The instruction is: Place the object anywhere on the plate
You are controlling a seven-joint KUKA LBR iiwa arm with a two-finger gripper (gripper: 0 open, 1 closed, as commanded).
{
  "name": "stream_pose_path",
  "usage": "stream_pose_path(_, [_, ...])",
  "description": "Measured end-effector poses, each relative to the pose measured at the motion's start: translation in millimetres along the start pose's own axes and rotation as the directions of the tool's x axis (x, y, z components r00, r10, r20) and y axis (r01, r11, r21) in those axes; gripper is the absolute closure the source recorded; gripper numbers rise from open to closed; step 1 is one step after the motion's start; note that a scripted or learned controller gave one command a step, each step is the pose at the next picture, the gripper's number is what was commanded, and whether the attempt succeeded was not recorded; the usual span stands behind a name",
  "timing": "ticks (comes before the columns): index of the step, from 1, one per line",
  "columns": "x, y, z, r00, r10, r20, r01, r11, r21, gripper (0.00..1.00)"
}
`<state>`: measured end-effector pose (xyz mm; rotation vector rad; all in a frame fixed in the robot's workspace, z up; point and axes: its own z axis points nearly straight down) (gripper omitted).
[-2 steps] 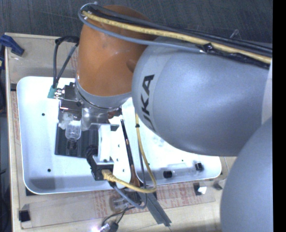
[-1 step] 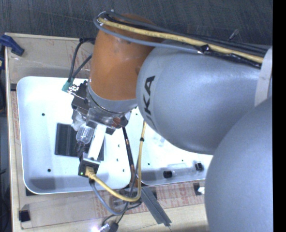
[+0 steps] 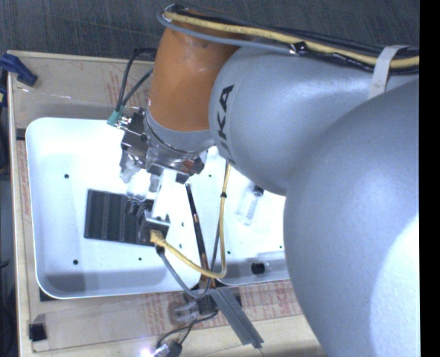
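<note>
Looking down on the bench | shallow white left bin (image 3: pixel 48 199) has open floor toward its left wall and near rim | dark ribbed rectangular plate (image 3: pixel 109 216) lies flat mid-bin, just beside and below the two-finger gripper (image 3: pixel 141 188) | gripper's grasp cannot be judged | yellow cable (image 3: pixel 186 262) and grey arm (image 3: pixel 316 169) overhang the right bin (image 3: pixel 257 236).

Left bin (image 3: pixel 48 199): glossy white plastic, smooth, blown-out glare. Dark plate (image 3: pixel 109 217): matt black, ribbed-looking surface. Arm (image 3: pixel 339 162) shell: smooth satin grey, orange band (image 3: pixel 181 80) semi-gloss. End effector (image 3: pixel 147 175): bare metal, shiny in spots. Counter (image 3: pixel 85 322): pale raw wood, matt. Yellow cable (image 3: pixel 186 262): smooth rubbery sheath.
</note>
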<state>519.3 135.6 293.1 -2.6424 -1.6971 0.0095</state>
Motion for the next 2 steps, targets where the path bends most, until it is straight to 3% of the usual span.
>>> stream_pose_path(1, [-34, -33, 129, 0.996, 0.093, 0.001, -0.093, 0.996, 0.002, 1.00])
stream_pose_path(2, [-52, 4, 37, 0.930, 0.366, -0.005, -0.366, 0.930, 0.001, 1.00])
